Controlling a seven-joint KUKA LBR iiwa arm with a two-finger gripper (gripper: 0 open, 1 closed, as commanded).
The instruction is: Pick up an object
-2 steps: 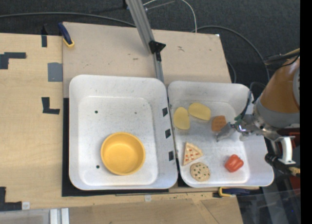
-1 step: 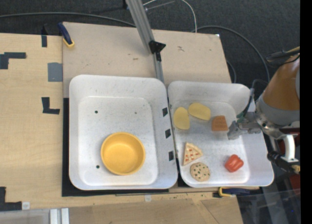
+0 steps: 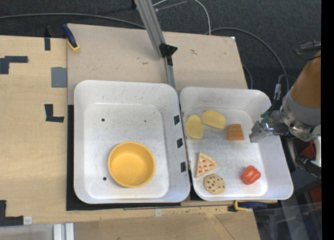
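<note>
The right bin [image 3: 271, 176] holds several toy foods: two pale yellow pieces [image 3: 194, 127] [image 3: 214, 119], an orange-brown block [image 3: 235, 132], a pizza slice [image 3: 205, 164], a cookie [image 3: 214, 184] and a red pepper [image 3: 250, 175]. My gripper [image 3: 259, 131] hangs at the bin's right side, just right of the orange-brown block and a little apart from it. Nothing shows between its fingers. The arm's orange band [image 3: 309, 85] is at the right edge.
The left bin [image 3: 88, 103] holds a yellow bowl [image 3: 131, 164]. A grey metal pole [image 3: 151, 20] slants down from the top to the divide between the bins. Cables run across the dark floor behind the bench.
</note>
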